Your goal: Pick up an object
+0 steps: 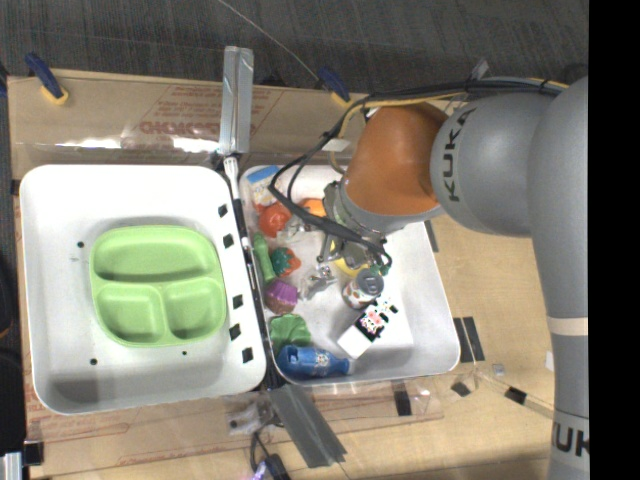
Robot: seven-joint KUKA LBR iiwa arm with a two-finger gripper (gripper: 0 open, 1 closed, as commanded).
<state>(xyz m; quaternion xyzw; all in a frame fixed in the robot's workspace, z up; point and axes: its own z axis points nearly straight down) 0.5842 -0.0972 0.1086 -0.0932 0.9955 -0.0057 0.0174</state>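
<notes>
Camera view from above, looking down at a slant on two shallow white bins set side by side. The left bin holds a green divided tray. The right bin is crowded with small things along its left wall and near edge. The grey arm reaches in from the right, and its gripper hangs low over the middle of the right bin. Whether it is spread or closed cannot be told from this angle, and nothing can be seen held in it.

Just left of the gripper lies a purple ball. Near its other side sits a white box with a black-and-white print. A blue bottle lies on its side at the near edge.

The ball is the closest candidate. It looks light and perhaps soft, but being round it may roll or squirt free, so it is best taken squarely across its widest part. The box looks stiff, light and flat-sided — probably the surer hold, across its narrow sides. The bottle looks smooth and likely slippery.
</notes>
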